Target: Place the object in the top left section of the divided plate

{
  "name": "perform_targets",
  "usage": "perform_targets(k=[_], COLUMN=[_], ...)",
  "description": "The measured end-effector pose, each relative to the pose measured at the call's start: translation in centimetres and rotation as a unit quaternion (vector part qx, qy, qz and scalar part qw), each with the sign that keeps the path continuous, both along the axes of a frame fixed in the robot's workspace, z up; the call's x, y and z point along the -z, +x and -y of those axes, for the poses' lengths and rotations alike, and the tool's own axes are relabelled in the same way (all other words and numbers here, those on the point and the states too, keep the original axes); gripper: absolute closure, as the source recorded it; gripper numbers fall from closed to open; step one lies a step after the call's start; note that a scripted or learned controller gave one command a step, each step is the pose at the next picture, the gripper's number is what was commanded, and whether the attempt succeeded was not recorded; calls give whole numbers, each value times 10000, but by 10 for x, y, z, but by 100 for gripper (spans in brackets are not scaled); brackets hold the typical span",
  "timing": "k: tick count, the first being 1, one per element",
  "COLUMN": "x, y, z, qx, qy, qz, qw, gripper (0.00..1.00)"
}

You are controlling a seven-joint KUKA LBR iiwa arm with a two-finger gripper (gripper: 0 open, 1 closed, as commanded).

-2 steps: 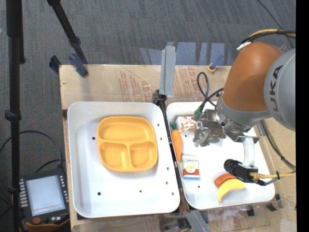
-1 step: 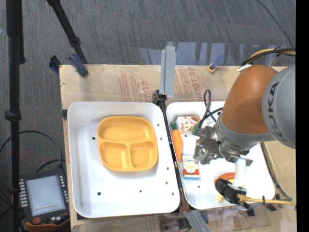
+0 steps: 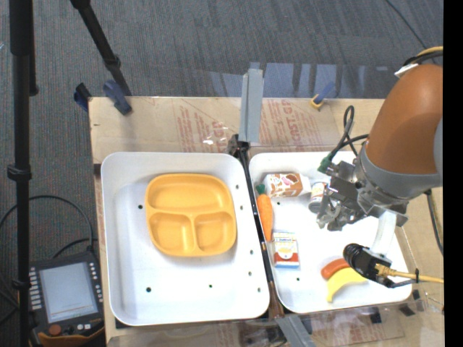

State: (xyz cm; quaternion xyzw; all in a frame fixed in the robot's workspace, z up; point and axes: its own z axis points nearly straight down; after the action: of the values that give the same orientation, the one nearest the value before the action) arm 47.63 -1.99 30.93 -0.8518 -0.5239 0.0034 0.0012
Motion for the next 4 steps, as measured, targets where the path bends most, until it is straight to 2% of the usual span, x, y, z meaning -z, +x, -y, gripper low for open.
perform_targets(k=[1, 2, 3, 4], x=[53, 21, 68, 68], y=[-1, 61, -1, 94], z=[-50, -21, 9, -43], qx=[-182, 534, 528, 514], qy=[4, -3, 6, -2], qz=[-10, 5, -13, -2], qw=[9998, 9986, 9986, 9987], gripper=[100, 100, 100, 100])
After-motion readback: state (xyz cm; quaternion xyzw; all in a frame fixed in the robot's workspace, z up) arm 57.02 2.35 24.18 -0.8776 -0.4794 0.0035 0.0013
